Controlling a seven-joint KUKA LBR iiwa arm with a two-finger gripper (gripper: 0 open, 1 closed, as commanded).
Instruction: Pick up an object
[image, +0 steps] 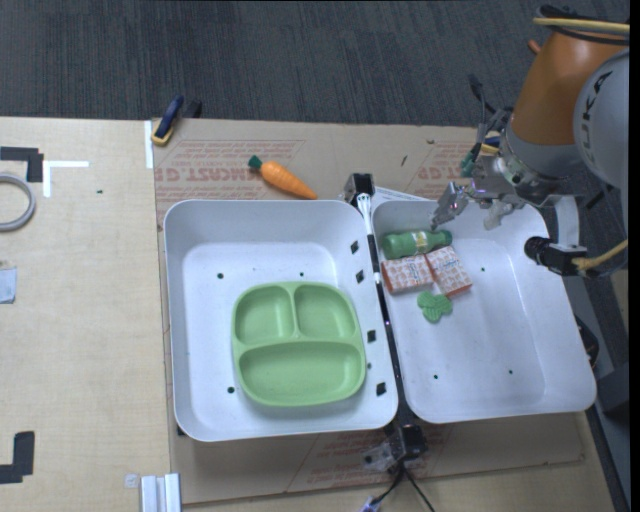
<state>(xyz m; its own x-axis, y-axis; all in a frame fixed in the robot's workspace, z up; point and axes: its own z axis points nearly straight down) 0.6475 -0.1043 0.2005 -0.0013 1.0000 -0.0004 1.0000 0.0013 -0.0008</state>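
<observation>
The right bin (520, 350) holds a green bottle (415, 241) lying on its side near the far left corner. Just in front of it lie two red-and-white packets (407, 273) (449, 270), with a small green leafy piece (435, 307) below them. My gripper (471, 209) hangs over the far edge of this bin, up and to the right of the bottle. Its fingers are spread open and nothing sits between them. One fingertip (446, 207) is close above the bottle's right end.
The left bin (190, 300) holds a green divided plate (298, 345). An orange carrot (283, 177) lies on the cardboard behind the bins. A blue-and-yellow tool (167, 119) is at the far left back. A black clamp (359, 186) stands between the bins.
</observation>
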